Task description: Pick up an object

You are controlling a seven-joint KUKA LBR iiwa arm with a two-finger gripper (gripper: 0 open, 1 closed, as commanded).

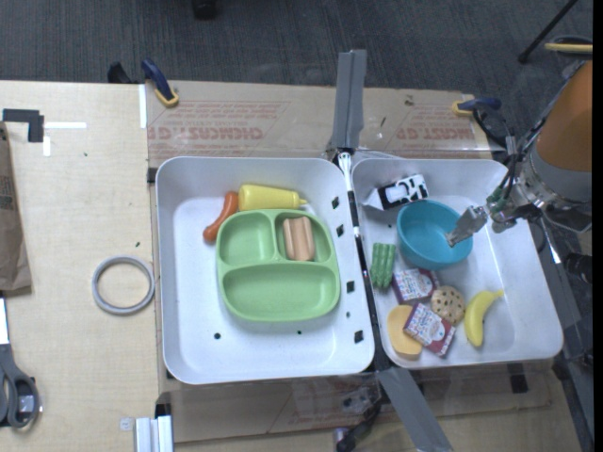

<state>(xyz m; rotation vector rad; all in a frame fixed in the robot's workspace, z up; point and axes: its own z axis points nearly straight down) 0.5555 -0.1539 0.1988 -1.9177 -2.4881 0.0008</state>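
In the right bin [528, 337], nearest, lie a curved yellow banana [480, 315], a round cookie [446, 301] and small printed packets [426, 326]; I cannot read their labels. Behind them the smooth blue bowl [429, 234] stands. The gripper [462, 229] hangs at its rim; its opening I cannot tell. The left bin [179, 281] holds a green divided plate [273, 285] with a sausage [298, 238].

- A single fixed camera is mounted above the bench [75, 215] and looks down at a slant.
- Both white bins lie in the frame: left bin [179, 281], right bin [528, 318].
- The bench's far edge and the floor beyond occupy the top.
- The arm [565, 149] enters from the right.
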